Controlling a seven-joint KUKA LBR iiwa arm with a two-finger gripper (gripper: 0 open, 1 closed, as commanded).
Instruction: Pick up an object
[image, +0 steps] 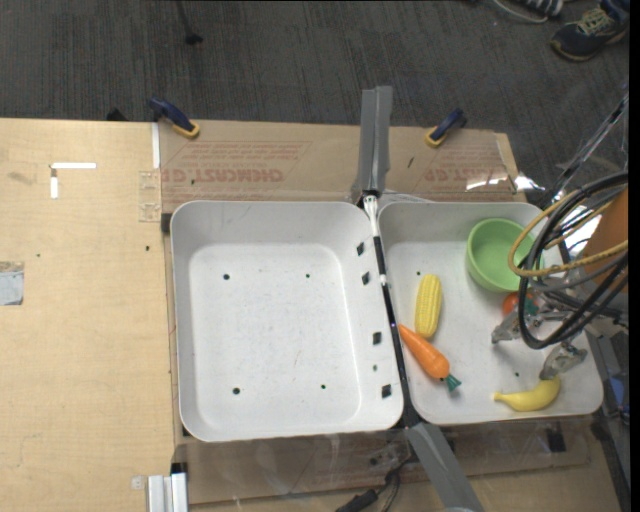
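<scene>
Gripper (536, 338) low in right bin (480, 395), wrapped in cables (560, 250); grip state impossible to tell. Red object (511, 303) mostly hidden behind. Banana (528, 397) just below.

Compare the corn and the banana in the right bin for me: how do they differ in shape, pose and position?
The corn is straight and lies lengthwise up the bin; the banana is curved and lies crosswise. The corn sits near the bin's left side by the carrot; the banana lies at the front right, just below the gripper. The corn has a bumpy surface, the banana a smooth one. Both are yellow and lie flat.
</scene>
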